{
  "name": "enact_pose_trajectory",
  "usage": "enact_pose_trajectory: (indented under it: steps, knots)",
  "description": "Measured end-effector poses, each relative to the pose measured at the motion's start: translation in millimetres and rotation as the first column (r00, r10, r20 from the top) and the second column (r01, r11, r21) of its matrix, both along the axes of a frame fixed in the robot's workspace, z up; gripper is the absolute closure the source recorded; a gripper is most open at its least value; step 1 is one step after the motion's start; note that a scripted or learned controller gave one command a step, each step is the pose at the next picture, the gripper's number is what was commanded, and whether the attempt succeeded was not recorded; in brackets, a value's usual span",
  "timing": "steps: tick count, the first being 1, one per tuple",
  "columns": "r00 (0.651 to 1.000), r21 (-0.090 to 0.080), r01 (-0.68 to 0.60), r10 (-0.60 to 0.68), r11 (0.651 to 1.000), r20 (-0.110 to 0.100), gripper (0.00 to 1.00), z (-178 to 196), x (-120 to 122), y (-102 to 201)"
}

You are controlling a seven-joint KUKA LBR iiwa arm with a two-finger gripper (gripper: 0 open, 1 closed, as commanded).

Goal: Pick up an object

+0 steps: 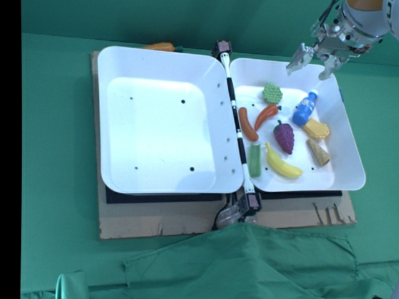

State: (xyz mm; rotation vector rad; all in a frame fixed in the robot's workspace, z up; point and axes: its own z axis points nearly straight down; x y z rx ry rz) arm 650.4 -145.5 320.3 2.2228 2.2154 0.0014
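Observation:
My gripper [313,63] hangs high over the back edge of the right bin [349,167], fingers spread open with nothing between them. Below it in that bin lie a blue bottle [304,109], a green broccoli-like piece [272,93], a red chili [266,114], a brown-red sausage [247,124], purple grapes [284,136], a yellow corn cob [317,129], a tan cone [318,152], a yellow banana [282,164] and a green cucumber [255,160].
The left bin [112,61] sits beside the right one, split by a black-and-white divider rail [234,114]. An orange object [159,46] lies behind the left bin. Green cloth [249,260] bunches at the front, below the cardboard base [156,223].

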Motion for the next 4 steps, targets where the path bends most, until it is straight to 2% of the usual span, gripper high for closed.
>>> enact_pose_trajectory:
  steps: [1, 2, 3, 4]
  knots:
    - [1.0, -0.004, 0.005, -0.005, 1.0, 0.009, 0.0, 76.2, -58.0, -34.4]
    - [1.0, 0.001, -0.002, 0.002, 1.0, -0.005, 0.0, -13.6, -24.2, -23.6]
    - [1.0, -0.001, 0.0, 0.0, 1.0, -0.004, 0.0, -109.5, 6.9, -42.6]
    - [1.0, -0.006, 0.002, -0.002, 1.0, 0.008, 1.0, -89.7, 8.1, -43.2]
